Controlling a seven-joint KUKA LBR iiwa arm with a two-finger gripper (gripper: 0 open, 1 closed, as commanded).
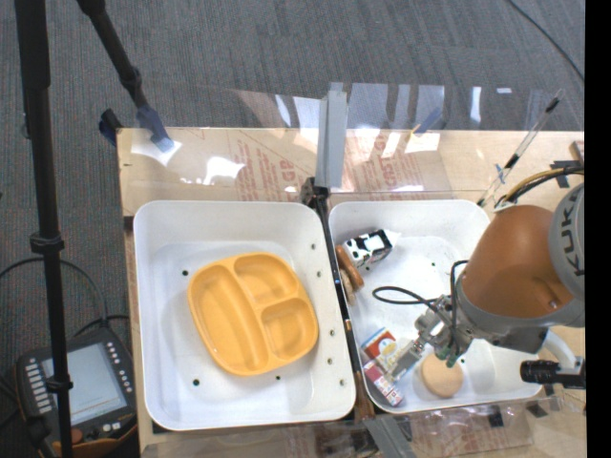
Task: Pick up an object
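My gripper (427,343) hangs low in the right bin (477,219), at its front middle. Just under it to the right lies a round tan object (442,380). A red and white carton (381,349) lies right beside the gripper on its left, and I cannot tell whether they touch. A second small red packet (385,386) sits at the front wall. A black-and-white cow-patterned item (368,246) rests at the back left, with a brown stick-like piece (350,271) along the left wall. The orange wrist band (516,265) hides the bin's right part.
The left bin (162,246) holds a yellow divided plate (253,311). A black cable (399,294) loops over the right bin's floor toward the gripper. A grey post (331,146) stands behind the bins' shared wall. A tripod pole (38,208) stands far left.
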